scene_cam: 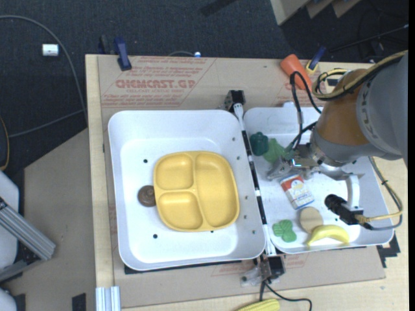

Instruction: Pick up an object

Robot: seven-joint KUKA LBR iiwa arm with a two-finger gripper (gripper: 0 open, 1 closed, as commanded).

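You are early in the pick: nothing is lifted yet, as far as the view shows. The arm [363, 118] reaches in over the right bin [382, 232], and its gripper [285, 167] is low among the items at that bin's upper left, just beside a green toy [266, 146]. Metal parts show there, but you cannot tell whether the gripper is open, closed or gripping anything, so don't count this as a grasp. The candidates all lie in the right bin: the green toy, a small carton [296, 191] near the middle, a tan lump [310, 218], a banana [327, 236] and a small green piece [283, 230] along the near edge. The left bin [130, 193] holds a yellow tray [194, 190] with a brown disc [147, 195] touching its left side. What remains, in my judgement, is closing on one item and raising it clear.
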